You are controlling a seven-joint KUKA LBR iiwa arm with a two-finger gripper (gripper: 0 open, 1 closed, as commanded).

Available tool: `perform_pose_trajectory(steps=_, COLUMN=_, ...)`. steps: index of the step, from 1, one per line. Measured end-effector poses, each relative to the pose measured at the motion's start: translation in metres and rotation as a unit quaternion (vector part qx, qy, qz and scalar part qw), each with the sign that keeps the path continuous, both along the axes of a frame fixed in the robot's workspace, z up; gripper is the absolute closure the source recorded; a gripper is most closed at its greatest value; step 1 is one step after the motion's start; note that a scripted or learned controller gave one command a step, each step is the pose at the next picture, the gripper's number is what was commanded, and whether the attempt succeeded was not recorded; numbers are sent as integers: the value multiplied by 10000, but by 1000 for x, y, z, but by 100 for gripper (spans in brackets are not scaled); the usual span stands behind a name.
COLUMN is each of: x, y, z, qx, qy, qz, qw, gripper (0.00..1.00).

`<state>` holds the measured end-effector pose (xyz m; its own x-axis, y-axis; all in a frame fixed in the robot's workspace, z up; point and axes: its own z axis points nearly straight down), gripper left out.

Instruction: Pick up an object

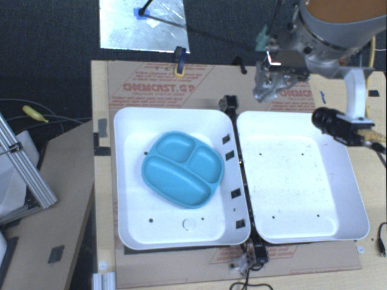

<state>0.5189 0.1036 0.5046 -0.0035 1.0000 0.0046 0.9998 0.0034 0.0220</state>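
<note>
The nearest thing to the camera was the front rim of the left bin (175, 243), and within that bin lay the one object on offer, a blue divided plate (182, 168), flat on the floor and turned at a slant, somewhat left of the bin's middle. A small clear disc (190, 225) sat on the floor just in front of it, apart from the plate. The plate looked shallow and broad, so a grasp from above would probably have to take its raised outer rim or one of the ridges between compartments; closing across the whole plate seemed beyond a two-finger tool. The rim nearest the bin's middle wall looked the better choice, since room remained between the plate and the walls on every side, though least at the left. The right bin (302, 231) held nothing to grasp. The gripper (270, 88) hung high behind the bins' far edge, above the bench board, well apart from the plate and holding nothing; whether its fingers stood apart or together could not be told. Its path to the plate would cross the clips (233, 156) along the wall between bins, so staying high until above the plate seemed wise.
</note>
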Motion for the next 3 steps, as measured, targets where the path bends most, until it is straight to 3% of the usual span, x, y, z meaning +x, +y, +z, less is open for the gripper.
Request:
perform_pose_trajectory(steps=1, x=-35, y=78, z=-60, qx=-16, qy=129, qz=44, qw=9999, gripper=100)
perform_pose_trajectory(steps=3, x=-32, y=58, z=-59, qx=-19, qy=101, qz=-22, qw=9999, gripper=100)
